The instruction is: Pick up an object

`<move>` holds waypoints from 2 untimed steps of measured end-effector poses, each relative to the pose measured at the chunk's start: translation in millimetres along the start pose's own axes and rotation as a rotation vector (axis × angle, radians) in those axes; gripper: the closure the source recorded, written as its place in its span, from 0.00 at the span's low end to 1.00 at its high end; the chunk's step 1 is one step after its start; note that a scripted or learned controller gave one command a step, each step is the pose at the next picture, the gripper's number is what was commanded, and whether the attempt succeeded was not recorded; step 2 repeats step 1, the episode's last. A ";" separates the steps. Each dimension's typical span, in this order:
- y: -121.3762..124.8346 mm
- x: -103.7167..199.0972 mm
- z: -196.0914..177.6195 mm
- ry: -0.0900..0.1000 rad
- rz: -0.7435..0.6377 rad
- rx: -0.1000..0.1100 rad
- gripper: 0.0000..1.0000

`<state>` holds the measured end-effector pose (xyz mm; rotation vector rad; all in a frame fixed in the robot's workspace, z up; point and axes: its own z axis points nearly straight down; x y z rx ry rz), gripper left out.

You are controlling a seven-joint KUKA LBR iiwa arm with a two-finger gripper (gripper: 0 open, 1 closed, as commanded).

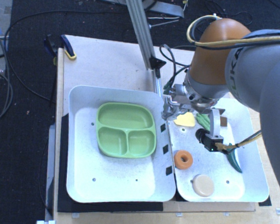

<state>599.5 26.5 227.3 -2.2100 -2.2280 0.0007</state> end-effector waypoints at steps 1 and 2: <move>-17.1 57.5 5.7 0.000 0.000 0.001 1.00; -17.1 57.5 5.7 0.000 0.000 0.001 1.00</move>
